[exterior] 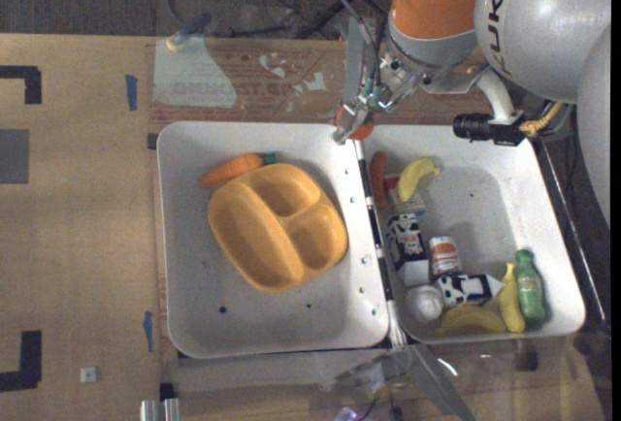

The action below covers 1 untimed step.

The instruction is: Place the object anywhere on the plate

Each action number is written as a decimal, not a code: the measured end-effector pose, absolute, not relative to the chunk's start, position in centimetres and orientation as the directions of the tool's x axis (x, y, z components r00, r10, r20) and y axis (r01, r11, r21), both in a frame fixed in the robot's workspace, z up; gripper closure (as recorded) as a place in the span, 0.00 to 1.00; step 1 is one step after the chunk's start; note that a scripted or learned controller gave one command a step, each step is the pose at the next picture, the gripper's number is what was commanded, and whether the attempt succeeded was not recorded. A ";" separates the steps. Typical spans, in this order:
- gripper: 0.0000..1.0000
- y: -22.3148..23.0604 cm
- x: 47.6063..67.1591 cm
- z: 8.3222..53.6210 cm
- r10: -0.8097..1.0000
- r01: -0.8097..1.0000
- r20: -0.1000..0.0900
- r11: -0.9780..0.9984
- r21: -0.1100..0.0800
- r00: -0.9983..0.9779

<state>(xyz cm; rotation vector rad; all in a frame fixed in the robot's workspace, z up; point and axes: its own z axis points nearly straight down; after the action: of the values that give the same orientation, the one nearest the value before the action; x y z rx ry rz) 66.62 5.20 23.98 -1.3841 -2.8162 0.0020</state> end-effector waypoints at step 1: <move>1.00 9.7 62.8 27.9 0.469 0.469 0.003 0.883 0.000 -0.883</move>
<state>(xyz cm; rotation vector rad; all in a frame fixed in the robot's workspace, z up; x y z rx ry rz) 62.85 9.65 27.89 -0.7581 -3.0453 -0.0006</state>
